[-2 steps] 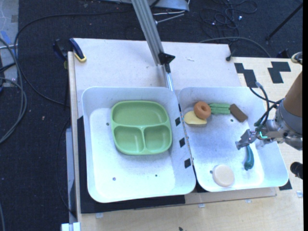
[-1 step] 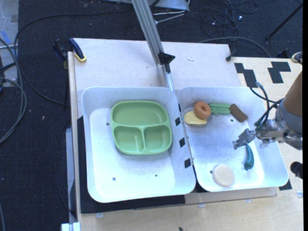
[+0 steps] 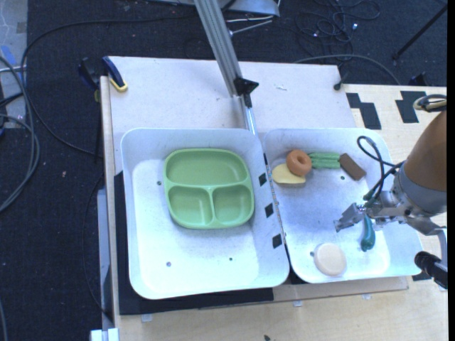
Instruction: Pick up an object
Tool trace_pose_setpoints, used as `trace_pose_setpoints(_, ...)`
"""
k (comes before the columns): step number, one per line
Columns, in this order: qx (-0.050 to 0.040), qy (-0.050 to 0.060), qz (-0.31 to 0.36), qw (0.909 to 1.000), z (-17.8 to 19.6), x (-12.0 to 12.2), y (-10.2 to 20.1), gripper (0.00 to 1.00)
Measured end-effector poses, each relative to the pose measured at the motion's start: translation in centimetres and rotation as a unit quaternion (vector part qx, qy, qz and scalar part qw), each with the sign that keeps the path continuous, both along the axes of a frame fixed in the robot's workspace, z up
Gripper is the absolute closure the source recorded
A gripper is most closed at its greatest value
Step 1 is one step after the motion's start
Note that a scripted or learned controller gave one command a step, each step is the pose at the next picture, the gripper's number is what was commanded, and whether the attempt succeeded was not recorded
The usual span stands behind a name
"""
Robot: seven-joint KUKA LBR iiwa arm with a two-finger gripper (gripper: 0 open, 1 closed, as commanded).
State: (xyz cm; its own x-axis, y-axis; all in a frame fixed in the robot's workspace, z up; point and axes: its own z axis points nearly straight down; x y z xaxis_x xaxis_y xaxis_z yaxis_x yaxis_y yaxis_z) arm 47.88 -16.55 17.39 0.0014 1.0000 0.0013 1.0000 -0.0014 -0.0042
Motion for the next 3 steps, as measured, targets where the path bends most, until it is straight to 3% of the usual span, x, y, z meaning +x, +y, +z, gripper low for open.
trace_pose_setpoints(2, -0.0013, -0.003, 0.000, 1.0000, -8.2, 0.3, -0.3, 0.00)
trace_pose_setpoints(3, -0.0037, -0.007, -0.002, 1.0000, -6.8, 0.5, -0.5, 1.00)
